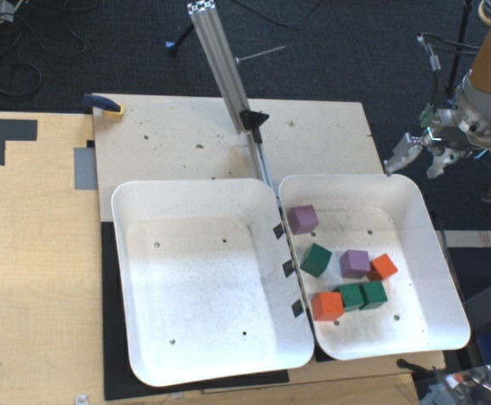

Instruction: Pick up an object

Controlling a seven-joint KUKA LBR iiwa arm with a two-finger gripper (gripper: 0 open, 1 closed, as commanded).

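Seven blocks sit in the right bin (pixel 414 201): two purple (pixel 303 218), three green (pixel 316 260), two orange (pixel 327 305). Tool (pixel 420 160) hangs spread wide past the bin's far right corner, gripping nothing.

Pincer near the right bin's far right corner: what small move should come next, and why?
Probably swing the pincer inward and down over the right white plastic bin. It hangs outside the bin's far corner with nothing between its fingers, open, while all the small cubes lie inside; the orange cube is the nearest to it.
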